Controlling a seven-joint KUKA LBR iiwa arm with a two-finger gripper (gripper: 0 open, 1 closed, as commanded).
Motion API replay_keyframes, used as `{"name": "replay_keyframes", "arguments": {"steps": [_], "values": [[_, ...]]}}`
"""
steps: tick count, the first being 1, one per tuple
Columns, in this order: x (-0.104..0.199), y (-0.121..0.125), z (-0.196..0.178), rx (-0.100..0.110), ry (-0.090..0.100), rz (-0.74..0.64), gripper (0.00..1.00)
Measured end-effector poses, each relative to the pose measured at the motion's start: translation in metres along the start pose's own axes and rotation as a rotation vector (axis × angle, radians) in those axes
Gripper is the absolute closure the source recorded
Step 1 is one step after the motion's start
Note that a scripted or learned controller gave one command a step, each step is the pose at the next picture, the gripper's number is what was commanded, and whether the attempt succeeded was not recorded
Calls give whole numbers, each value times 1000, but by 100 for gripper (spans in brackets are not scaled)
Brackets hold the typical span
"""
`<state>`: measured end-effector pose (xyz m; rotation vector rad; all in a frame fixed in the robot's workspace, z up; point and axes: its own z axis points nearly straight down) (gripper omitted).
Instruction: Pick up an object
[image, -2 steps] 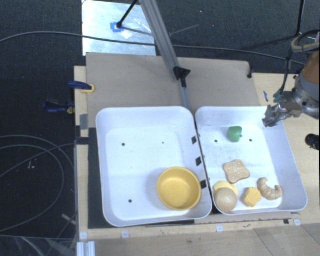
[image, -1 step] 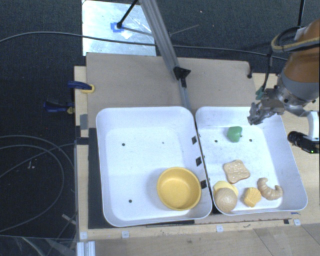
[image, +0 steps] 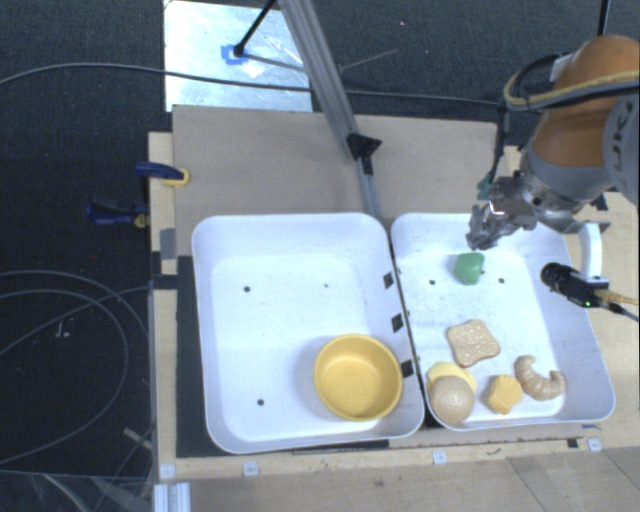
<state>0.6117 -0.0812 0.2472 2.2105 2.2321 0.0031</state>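
In the right bin (image: 575, 345) a small green object (image: 469, 267) lies near the back. My gripper (image: 482, 237) hangs just above and behind it, close to its top edge. Toward the front of the same bin lie a tan toast slice (image: 472, 342), a round cream bun (image: 451, 392), a small yellow piece (image: 503, 394) and a curled croissant (image: 540, 379). A yellow bowl (image: 357, 376) sits at the front right of the left bin (image: 260, 300).
A slanted metal pole (image: 335, 95) crosses the bench behind the bins. A black fitting (image: 568, 281) on the arm overhangs the right bin's right side. Blue and yellow clamps (image: 150, 190) grip the bench's left edge. Cables lie on the floor at left.
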Motion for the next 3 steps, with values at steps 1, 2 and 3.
{"name": "replay_keyframes", "arguments": {"steps": [1, 2, 3], "values": [[53, 1, 14, 1, 1, -1, 100], [105, 6, 22, 0, 0, -1, 100], [166, 9, 14, -1, 2, -2, 100]]}}
